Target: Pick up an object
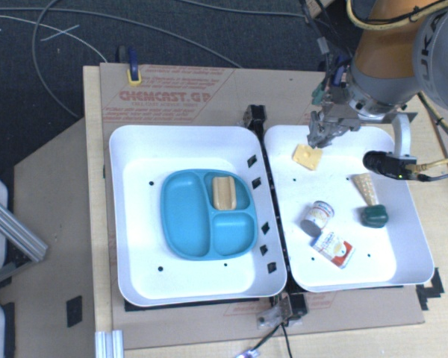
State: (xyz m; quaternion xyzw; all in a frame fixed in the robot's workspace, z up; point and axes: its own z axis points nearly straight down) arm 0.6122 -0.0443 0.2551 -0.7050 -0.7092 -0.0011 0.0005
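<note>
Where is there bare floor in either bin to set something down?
Left bin: only a strip around the blue tray. Right bin: free left of the can and packet; crowded near the gripper, cheese and green piece.

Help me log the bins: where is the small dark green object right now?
The dark green object lies in the right bin, toward its right side, just below the tan cone-shaped piece and right of the small can.

The desk (97, 222) is topped by a tan board printed in red at its far edge, and two shallow white bins, left bin (134, 267) and right bin (411, 263), sit on it touching side by side.
</note>
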